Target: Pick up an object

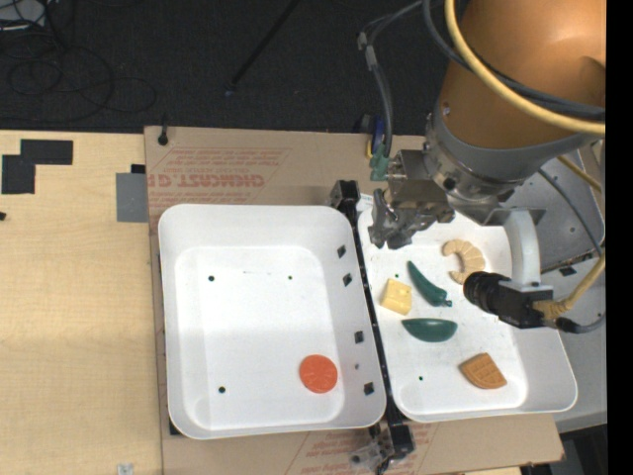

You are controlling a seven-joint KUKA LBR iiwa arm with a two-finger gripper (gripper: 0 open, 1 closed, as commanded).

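My gripper (394, 234) hangs over the far left corner of the right bin (550, 396), close to the divider between the bins. A yellow wedge (397, 297) lies just in front of it. Beside the wedge is a slim dark green pod (427, 285), and a teal half-round piece (430, 330) lies below that. A tan croissant shape (465, 256) sits to the gripper's right. A brown toast-like piece (483, 371) rests near the bin's front. In the left bin (176, 265) lies one orange disc (318, 374). I see nothing in the gripper.
The big orange and grey arm body (514, 77) looms over the right bin's far side. A black cylinder with cables (504, 301) juts over the bin's right part. Black clips (358, 336) line the divider between the bins. Cardboard (227, 161) lies under both bins.
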